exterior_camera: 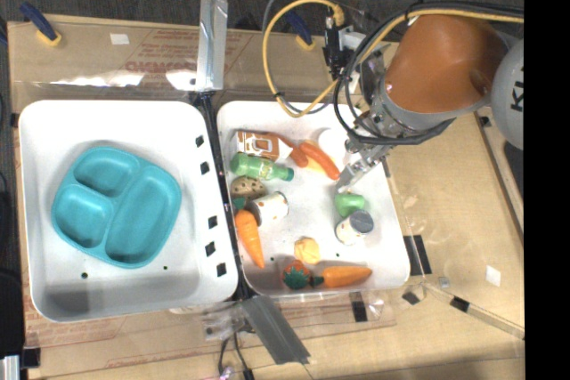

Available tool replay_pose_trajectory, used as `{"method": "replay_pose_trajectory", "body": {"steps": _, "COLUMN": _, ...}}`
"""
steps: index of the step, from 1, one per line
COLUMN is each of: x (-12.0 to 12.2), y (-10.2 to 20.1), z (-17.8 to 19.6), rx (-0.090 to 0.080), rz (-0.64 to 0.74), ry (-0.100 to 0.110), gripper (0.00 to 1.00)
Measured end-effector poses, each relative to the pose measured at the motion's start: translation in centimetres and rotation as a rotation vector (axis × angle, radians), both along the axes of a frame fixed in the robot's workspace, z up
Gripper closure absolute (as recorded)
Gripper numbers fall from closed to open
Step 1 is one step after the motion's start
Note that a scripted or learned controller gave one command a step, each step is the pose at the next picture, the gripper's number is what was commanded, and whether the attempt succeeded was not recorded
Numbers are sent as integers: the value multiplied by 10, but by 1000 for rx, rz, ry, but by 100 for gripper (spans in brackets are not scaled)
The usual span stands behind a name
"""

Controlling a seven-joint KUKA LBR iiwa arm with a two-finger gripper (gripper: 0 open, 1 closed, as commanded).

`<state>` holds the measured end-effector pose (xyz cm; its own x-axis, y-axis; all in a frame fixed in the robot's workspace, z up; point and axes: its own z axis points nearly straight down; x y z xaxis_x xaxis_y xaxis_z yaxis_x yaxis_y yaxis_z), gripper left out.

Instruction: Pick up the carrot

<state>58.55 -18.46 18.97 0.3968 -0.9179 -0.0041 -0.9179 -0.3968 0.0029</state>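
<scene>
Your left bin (pixel 36 191) holds a teal divided plate (pixel 116 206). Your right bin (pixel 392 218): green bottle (pixel 260 166); one carrot (pixel 248 238) along the left wall, another carrot (pixel 344 277) at the front edge, a third carrot (pixel 317 158) near the back. Gripper (pixel 354 173) hangs over the bin's right side; you cannot tell its opening or any hold.

I see a teal tray (pixel 116 207) in a white bin (pixel 36 191); orange carrots at 6 o'clock (pixel 346 276), a green bottle (pixel 258 166).
</scene>
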Motion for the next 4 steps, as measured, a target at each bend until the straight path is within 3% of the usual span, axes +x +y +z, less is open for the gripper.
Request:
{"method": "replay_pose_trajectory", "body": {"steps": 1, "x": 22, "y": 10, "z": -23, "rx": 1, "rz": 304, "ry": -4, "gripper": 100}}
{"method": "replay_pose_trajectory", "body": {"steps": 3, "x": 12, "y": 98, "z": 2, "rx": 3, "rz": 913, "ry": -11, "gripper": 100}}
{"method": "replay_pose_trajectory", "body": {"steps": 4, "x": 14, "y": 103, "z": 12, "rx": 6, "rz": 919, "ry": -19, "gripper": 100}}
